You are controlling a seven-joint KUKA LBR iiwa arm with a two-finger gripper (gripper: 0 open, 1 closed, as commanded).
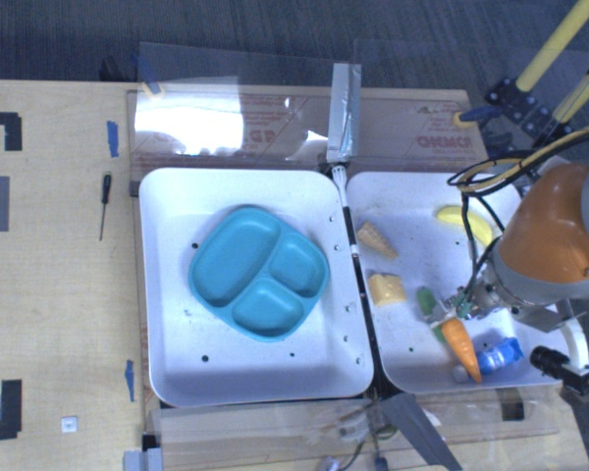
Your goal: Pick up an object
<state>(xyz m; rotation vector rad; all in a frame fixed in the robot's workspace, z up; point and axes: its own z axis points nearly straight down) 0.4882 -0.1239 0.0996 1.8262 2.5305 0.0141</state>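
- The arm [555, 234] reaches in from the right over the right bin [412, 361], and its hand [468, 305] is low among the small toys near the bin's near edge.
- How the hand is set, wide or narrow, I cannot tell; its tip is too small and crowded to read.
- Nothing can be seen held, so the step looks like closing in on a thing to grasp.
- The likely target is the toy carrot [457, 341], lying just beside the hand on its near side, with a blue piece [501, 354] close to its right and a green piece [427, 301] just to its left.
- Further left in the same bin lie a yellow block [386, 288] and a tan cone [376, 239]; a banana [468, 221] lies at the far side.
- The left bin [177, 351] carries a blue divided tray [260, 271].
- The next move calls for settling squarely over one toy, gripping it without catching its neighbours, then lifting straight up.
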